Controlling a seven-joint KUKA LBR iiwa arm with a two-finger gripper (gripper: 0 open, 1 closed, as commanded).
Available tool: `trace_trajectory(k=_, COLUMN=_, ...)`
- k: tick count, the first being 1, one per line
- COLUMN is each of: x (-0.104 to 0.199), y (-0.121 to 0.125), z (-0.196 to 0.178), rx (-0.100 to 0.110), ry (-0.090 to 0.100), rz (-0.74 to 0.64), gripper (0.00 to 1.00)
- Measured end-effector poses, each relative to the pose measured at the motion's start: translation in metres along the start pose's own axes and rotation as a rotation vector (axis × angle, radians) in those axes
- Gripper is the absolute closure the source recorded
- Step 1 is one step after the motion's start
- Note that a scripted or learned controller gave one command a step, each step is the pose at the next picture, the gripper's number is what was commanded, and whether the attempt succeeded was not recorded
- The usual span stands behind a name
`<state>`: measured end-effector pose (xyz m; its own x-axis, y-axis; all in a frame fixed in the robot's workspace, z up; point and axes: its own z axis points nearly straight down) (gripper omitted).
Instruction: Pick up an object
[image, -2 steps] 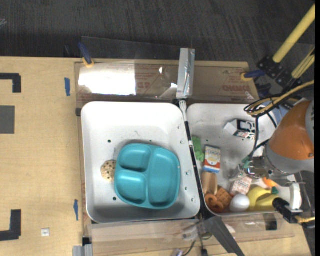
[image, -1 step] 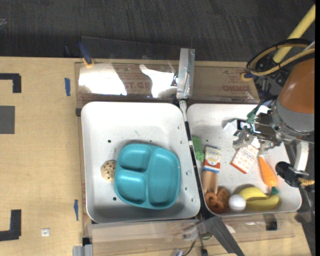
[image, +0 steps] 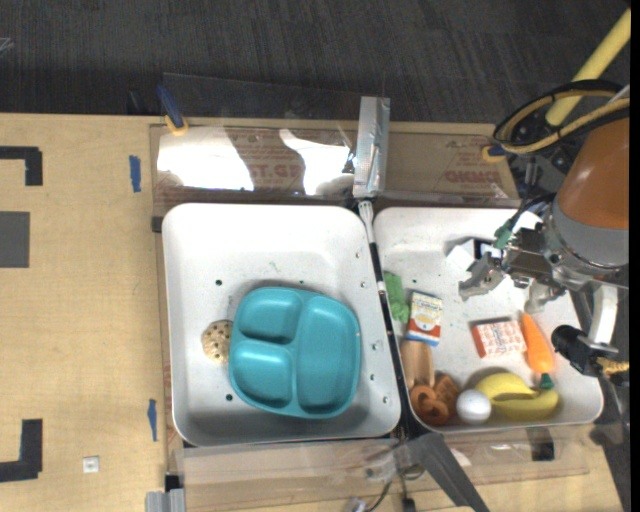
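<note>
Nearest the camera, along the front wall of the right bin (image: 590, 405): a brown pretzel-like piece (image: 432, 398), a white egg (image: 473, 405) and a yellow banana (image: 518, 396), lined up left to right, each touching the next. Just behind the banana sits a small red-and-white packet (image: 498, 337), with an orange carrot (image: 537, 347) lying right beside it, tip pointing toward the banana. Left of those, a small juice carton (image: 425, 318) rests near the divider, a tan piece below it running down to the pretzel, and a green item (image: 396, 296) lies against the bin's left wall.

Left bin (image: 190, 240): a teal divided plate (image: 296, 350) sits front-centre, a speckled cookie (image: 215, 340) tucked against its left edge, partly under the rim.

Farther back in the right bin, the gripper (image: 485, 275) hangs over bare white floor – behind the packet and carrot, apart from both. Nothing sits between its fingers; whether they are spread or closed I can't make out at this angle. Arm body with the orange band (image: 600, 185) comes in from the right – cables looped above it.
</note>
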<state>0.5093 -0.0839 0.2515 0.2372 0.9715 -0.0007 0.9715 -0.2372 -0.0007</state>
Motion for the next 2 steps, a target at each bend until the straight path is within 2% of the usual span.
trace_trajectory(k=1, x=-0.044, y=-0.006, z=0.078, rx=0.005, ry=0.000, rz=-0.131, gripper=0.00)
trace_trajectory(k=2, x=-0.117, y=0.031, z=0.147, rx=-0.004, ry=0.009, rz=-0.092, gripper=0.00)
